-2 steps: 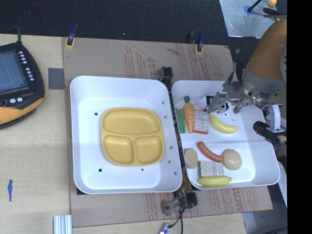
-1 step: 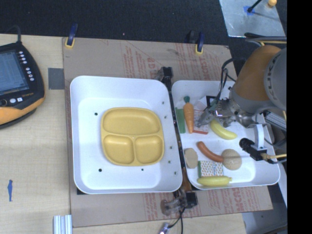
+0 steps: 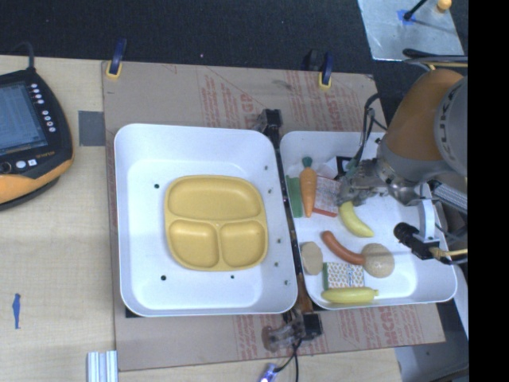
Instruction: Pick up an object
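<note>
Fingers' state could not be told as the gripper (image 3: 355,188) hovered just above the banana (image 3: 355,219) beside the carrot (image 3: 308,186).

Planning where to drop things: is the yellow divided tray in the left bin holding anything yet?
Empty. All three compartments of the yellow tray show bare; the toy food lies in the right bin.

I see 2 white bins side by side on a brown cardboard sheet (image 3: 238,94). The left bin (image 3: 135,213) holds a yellow 3-compartment tray (image 3: 216,221). A teach pendant (image 3: 28,138) with an orange edge lies at the far left, on the wooden bench (image 3: 56,293). 2 blue clamps (image 3: 116,58) pin the cardboard's far edge.
</note>
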Robot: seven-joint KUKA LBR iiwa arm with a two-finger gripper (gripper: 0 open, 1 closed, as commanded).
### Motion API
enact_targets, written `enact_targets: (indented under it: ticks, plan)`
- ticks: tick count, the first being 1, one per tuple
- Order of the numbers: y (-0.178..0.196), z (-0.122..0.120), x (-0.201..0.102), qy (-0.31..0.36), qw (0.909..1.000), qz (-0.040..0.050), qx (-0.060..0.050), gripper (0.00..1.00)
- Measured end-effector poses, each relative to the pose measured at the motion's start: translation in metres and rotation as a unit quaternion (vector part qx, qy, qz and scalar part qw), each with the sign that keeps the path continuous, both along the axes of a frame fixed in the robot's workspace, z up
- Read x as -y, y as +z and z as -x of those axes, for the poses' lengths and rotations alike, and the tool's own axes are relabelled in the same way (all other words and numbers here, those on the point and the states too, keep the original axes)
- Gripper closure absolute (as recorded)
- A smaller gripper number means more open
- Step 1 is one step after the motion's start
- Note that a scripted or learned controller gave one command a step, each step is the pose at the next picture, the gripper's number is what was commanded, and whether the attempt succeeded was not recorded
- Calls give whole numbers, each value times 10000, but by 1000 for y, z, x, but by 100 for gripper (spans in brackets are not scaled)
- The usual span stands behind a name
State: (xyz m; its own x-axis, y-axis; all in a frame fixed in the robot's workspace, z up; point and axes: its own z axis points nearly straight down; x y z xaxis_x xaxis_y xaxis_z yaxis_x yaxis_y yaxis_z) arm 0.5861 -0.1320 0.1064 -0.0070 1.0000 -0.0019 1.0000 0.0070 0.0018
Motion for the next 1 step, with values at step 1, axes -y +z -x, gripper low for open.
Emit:
enact_targets:
  ticks: [1]
  plan:
    - [102,-31,-65,-13,10000,-14,-19,100]
